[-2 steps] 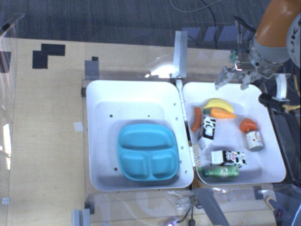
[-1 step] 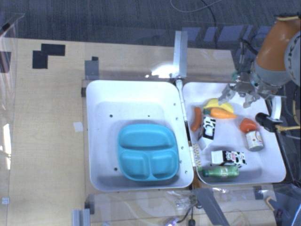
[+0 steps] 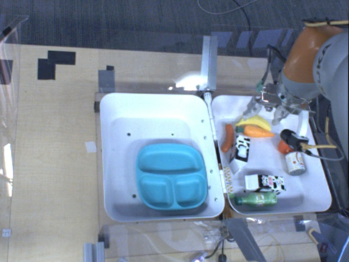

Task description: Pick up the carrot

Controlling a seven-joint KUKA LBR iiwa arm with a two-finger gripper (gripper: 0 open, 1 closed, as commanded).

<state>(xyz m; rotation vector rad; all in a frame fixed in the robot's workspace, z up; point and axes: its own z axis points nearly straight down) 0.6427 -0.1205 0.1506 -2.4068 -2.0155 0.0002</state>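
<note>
Carrot [image 3: 260, 131] lies in the right bin [image 3: 323, 192], in its far half. It rests on its side with the thick end toward the left and the tapered tip pointing right. A yellow banana [image 3: 255, 123] lies touching it along its far side.

The gripper [image 3: 265, 113] hangs at the far end of this bin, just beyond the banana and the carrot. Its two fingers [image 3: 250, 111] are spread apart with nothing between them. The grey arm with its orange band [image 3: 302, 56] comes in from the right.

A red-orange stick-shaped item [image 3: 228, 138] lies along the bin's left wall, near the carrot but not touching it. Just beside that is a black-and-white carton [image 3: 242, 148]. Near the right wall, a small can [image 3: 295, 163] lies tilted. A small red-orange piece [image 3: 283, 145] sits just beyond it, partly hidden, so I cannot tell what it is. Toward the near end stands a cow-patterned carton [image 3: 265, 183], and a green bottle [image 3: 255, 200] lies on its side against the near wall.

The left bin [image 3: 112, 146] holds a blue divided plate [image 3: 172, 176] in its near half. Both bins sit side by side on the pale wooden bench [image 3: 54, 157].
</note>
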